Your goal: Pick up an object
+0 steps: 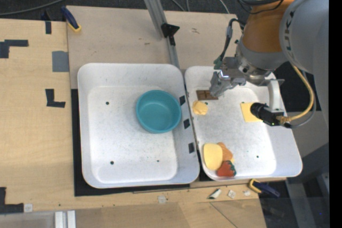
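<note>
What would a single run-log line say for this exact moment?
gripper: over right white bin, top-left corner | nearest: small brown block, pale yellow lump | left white bin: round teal bowl | grasp: unconfirmed

The arm (299,24) runs off the right edge. Its wrist covers part of the right bin's (267,168) far rim. The pincer's (216,88) tips are too blurred to read. The small bits (230,193) on the table's (32,131) near edge are too tiny to identify.
</note>
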You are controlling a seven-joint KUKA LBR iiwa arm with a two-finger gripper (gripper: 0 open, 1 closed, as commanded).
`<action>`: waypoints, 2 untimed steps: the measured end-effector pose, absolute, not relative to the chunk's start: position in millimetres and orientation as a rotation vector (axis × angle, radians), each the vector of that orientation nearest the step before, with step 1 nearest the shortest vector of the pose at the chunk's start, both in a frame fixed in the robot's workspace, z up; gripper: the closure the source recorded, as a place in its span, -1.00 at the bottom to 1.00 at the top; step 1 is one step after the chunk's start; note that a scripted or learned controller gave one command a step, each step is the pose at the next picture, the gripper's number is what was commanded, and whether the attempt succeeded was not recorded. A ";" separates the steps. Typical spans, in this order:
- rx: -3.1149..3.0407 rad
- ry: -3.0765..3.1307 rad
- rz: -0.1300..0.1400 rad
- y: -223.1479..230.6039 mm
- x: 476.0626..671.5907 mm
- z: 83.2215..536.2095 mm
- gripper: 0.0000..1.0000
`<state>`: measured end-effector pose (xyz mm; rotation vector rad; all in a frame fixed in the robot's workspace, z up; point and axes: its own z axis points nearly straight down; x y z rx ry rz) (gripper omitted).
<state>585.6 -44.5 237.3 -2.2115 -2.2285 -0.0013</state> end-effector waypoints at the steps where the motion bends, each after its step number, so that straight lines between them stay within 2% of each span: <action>1: -2.211 -2.229 -0.002 13.8 603.0 242.1 1.00; 2: -2.214 -2.227 0.001 58.8 622.3 229.0 1.00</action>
